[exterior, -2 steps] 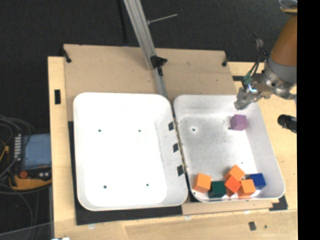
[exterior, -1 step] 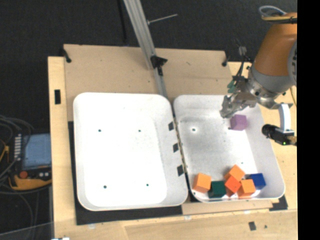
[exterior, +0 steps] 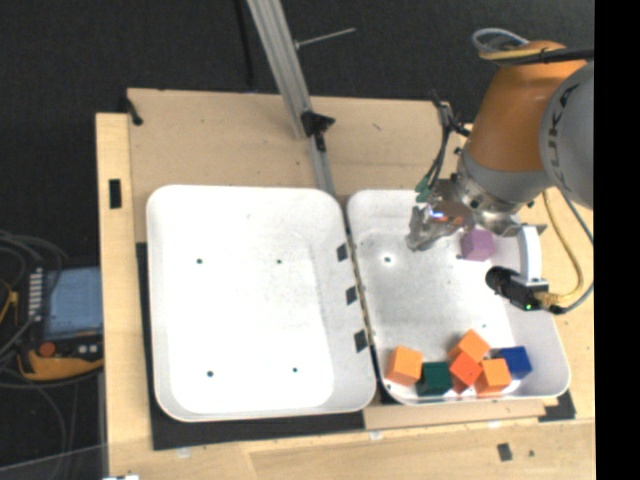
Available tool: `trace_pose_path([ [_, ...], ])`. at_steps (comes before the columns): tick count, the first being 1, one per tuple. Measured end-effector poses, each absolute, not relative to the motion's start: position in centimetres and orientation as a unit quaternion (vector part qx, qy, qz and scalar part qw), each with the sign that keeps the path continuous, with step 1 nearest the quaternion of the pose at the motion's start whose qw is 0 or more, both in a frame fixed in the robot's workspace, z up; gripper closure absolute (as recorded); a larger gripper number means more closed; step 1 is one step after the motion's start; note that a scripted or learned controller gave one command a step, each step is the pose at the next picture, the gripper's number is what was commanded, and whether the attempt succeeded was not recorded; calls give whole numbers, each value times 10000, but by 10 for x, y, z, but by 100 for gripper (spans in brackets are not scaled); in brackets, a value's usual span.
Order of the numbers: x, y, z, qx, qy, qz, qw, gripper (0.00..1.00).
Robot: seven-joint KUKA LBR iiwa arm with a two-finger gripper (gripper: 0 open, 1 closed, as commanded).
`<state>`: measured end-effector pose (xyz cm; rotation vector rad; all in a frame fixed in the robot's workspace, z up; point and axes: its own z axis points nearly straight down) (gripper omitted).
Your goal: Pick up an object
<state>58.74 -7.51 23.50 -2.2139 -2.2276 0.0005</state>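
Grey metal fingers of the gripper (exterior: pixel 428 230) point down over the upper part of the right bin (exterior: pixel 420 298); whether they are spread or pressed together cannot be told at this size, and no object is visible between them. Just beside the gripper, on its right, a pale purple block (exterior: pixel 478 244) lies on the bin floor, partly overlapped by the wrist assembly. Above the wrist, the orange band (exterior: pixel 510 118) of the arm enters from the right edge of the view.

Pickable objects are grouped along the lower rim of the right bin, well apart from the gripper:
- an orange block (exterior: pixel 405 364) at the left of the group;
- a dark green block (exterior: pixel 435 378) just beside it;
- three more orange blocks (exterior: pixel 470 360), touching one another;
- a blue block (exterior: pixel 515 361) at the right end.

Left bin (exterior: pixel 250 298) lies side by side with the right bin on the wooden bench (exterior: pixel 200 138).
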Motion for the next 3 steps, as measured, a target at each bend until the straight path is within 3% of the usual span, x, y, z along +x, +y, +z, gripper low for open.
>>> trace_pose_path([
  [3,534,66,231,-7048,-7094,2,9,100],
])
